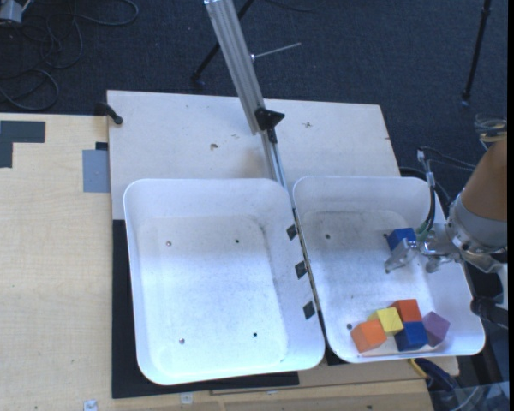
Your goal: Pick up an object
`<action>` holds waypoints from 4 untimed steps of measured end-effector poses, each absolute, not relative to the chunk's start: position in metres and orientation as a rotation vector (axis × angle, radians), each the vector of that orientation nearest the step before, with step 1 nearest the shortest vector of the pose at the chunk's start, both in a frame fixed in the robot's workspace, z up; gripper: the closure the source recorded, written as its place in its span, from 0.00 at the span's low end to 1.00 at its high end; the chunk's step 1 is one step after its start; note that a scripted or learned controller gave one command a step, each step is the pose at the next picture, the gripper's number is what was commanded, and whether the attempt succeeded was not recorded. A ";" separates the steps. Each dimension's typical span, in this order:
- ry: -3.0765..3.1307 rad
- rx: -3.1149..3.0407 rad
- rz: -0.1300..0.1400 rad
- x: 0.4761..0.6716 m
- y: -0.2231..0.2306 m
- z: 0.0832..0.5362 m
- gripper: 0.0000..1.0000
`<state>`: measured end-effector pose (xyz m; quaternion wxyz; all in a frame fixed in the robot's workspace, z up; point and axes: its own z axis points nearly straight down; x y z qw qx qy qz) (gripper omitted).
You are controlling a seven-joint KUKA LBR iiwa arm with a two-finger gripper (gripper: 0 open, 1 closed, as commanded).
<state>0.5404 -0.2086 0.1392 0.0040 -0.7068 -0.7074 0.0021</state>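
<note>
- Blue block (402, 238) lies alone in the upper right part of the right bin (360, 197), well apart from the other pieces.
- Gripper (409, 259) sits just beside and below this block, its metal parts touching or nearly touching it; whether the fingers are spread or closed cannot be told, and no block is seen between them.
- Step judged in hand: the approach or closing on the blue block, grasp not confirmed.
- Next move calls for centring over the block, closing, then a straight lift.
- Cluster (400, 324) of orange, yellow, red, blue and purple blocks lies at the bin's near rim.
- Open floor lies left of the blue block; the bin's right wall is close behind the arm (484, 199).
- Left bin (141, 229) lies alongside on the desk (43, 255).
</note>
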 end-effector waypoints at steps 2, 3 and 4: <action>-2.225 -2.217 0.001 0.588 -0.209 0.091 0.00; -2.226 -2.219 -0.002 0.631 -0.200 0.091 0.00; -2.229 -2.223 -0.005 0.635 -0.201 0.205 0.00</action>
